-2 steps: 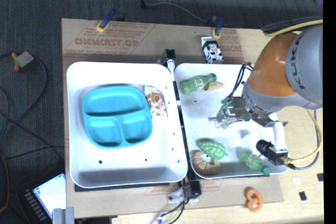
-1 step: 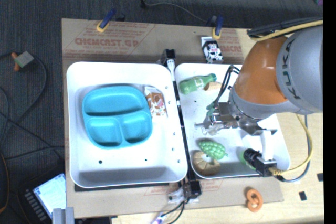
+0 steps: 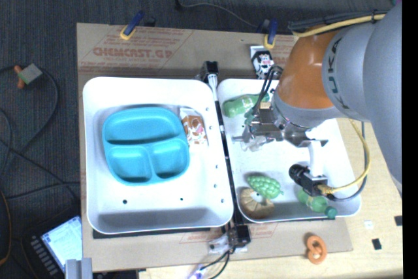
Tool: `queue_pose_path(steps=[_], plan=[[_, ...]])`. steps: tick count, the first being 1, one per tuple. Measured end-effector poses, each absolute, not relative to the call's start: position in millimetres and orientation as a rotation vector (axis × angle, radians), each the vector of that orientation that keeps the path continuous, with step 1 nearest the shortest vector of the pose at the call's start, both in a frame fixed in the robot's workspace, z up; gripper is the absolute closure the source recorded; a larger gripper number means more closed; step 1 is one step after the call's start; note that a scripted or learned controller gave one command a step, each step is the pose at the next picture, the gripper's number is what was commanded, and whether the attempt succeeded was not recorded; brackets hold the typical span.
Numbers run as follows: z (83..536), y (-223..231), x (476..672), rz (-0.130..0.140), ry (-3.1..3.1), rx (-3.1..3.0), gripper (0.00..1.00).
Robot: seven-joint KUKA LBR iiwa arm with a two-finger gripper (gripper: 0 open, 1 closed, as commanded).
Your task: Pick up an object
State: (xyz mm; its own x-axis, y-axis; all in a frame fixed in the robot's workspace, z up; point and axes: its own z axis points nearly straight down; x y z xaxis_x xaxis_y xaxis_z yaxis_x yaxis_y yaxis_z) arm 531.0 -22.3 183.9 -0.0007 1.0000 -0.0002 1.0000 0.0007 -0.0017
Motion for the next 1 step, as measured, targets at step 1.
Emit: queue_pose_path(steps=[1], plan=[[183.9,46.7,490.6,0.003,-2.221,-2.218,1.0]])
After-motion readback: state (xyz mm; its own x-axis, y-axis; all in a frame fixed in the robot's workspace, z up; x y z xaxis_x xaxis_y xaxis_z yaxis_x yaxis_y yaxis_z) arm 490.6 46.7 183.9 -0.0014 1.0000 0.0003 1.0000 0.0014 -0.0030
